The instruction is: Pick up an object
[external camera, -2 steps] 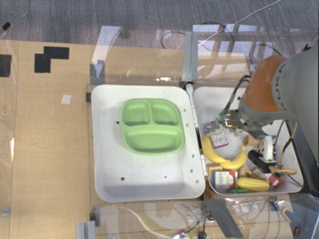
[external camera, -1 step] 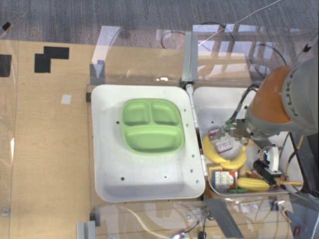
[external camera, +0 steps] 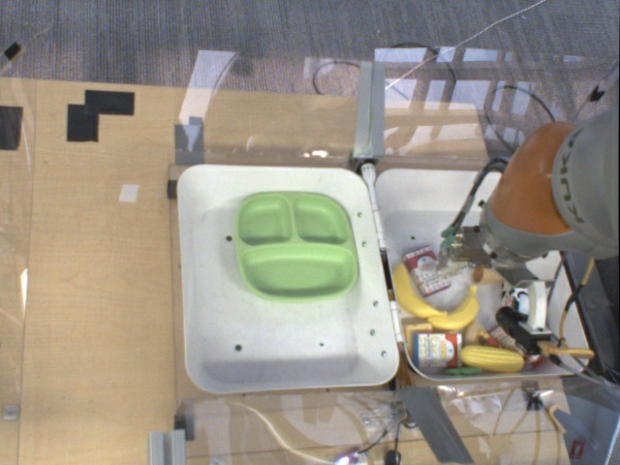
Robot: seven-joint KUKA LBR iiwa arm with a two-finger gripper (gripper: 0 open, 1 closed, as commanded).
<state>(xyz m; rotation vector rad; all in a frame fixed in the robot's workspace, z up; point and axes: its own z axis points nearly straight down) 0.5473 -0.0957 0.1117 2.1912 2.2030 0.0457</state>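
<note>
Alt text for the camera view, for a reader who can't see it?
A grey arm with an orange band reaches from the right over the right bin, which holds a banana, a small packet, a can and corn. The left bin holds a green divided plate.

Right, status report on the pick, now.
Pincer low in right bin, over small packet. Nothing seen gripped. Banana alongside, clutter close.

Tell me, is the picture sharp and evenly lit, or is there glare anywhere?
Camera view: mostly sharp and evenly lit; pale streaky reflections lie across the clear panels behind the bins; the green tray shows crisply with soft shadow; the arm at the right looks slightly blurred.
</note>
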